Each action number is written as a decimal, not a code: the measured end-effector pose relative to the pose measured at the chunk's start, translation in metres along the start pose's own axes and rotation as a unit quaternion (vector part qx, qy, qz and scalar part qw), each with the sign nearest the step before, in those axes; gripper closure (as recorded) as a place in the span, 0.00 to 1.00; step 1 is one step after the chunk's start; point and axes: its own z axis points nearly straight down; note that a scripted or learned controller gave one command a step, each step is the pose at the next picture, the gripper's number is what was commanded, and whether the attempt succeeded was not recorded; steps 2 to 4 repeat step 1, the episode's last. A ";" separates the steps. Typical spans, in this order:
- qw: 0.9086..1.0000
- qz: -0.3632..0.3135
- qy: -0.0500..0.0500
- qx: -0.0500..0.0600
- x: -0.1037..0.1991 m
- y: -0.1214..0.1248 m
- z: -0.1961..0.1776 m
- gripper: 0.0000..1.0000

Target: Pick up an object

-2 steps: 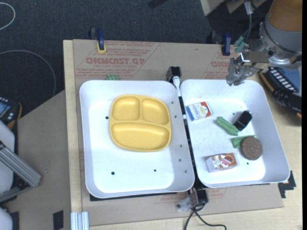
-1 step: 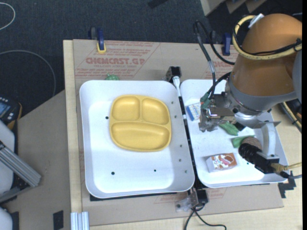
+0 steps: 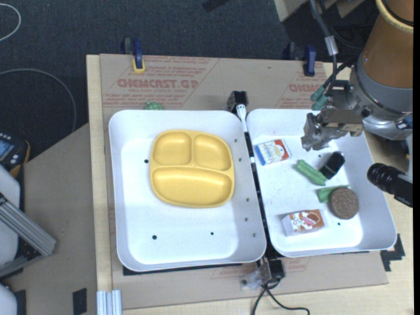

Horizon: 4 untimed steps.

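The approach step is judged to be in hand: the gripper (image 3: 317, 140) is poised above the upper middle of the right bin (image 3: 374, 231), and no object is seen between its fingers. Whether the fingers are spread or closed cannot be told from this slanted view. Candidate objects are gathered in the right bin: a blue-and-white carton (image 3: 272, 151) near the inner wall, a green piece (image 3: 308, 171) just below the gripper, a black block (image 3: 331, 164) beside it, a brown disc (image 3: 343, 202) lower down, and a red-and-white carton (image 3: 304, 222) near the front. A short descent onto the green piece or the black block is judged to be called for next. These two lie close together, so little finger room is left between them. The left bin (image 3: 131, 228) is occupied by a yellow tray (image 3: 192, 168). More open floor is offered around the two cartons.
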 end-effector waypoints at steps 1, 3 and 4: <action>1.000 -0.001 0.000 0.003 0.062 0.006 0.007 1.00; 1.000 -0.001 0.000 0.003 0.062 0.006 0.007 1.00; 1.000 -0.001 0.000 0.003 0.062 0.006 0.007 1.00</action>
